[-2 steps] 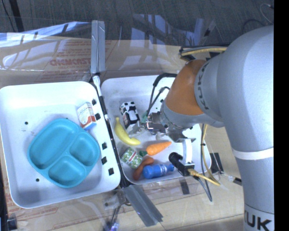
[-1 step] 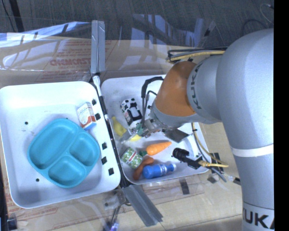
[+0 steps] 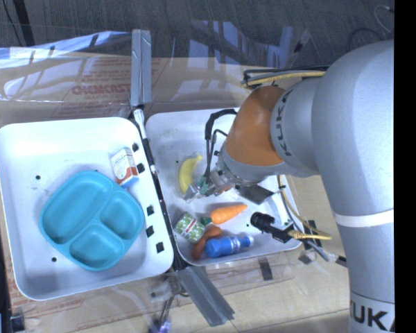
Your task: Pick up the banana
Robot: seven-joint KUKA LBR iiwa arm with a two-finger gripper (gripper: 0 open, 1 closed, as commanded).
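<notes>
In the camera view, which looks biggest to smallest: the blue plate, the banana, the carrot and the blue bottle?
1. blue plate, by far the largest.
2. blue bottle, carrot and banana look alike in size; the gripper partly hides the banana, so I won't rank them.

From my seat, the arm hides much of the right bin: its far right corner and most of its right side lie under the orange band and grey body. The gripper sits just beside the banana, too small and dark for me to read its shape. The banana's right edge is masked by it. Below the banana, a reddish-brown thing is partly covered by the blue bottle; I cannot identify it.
</notes>
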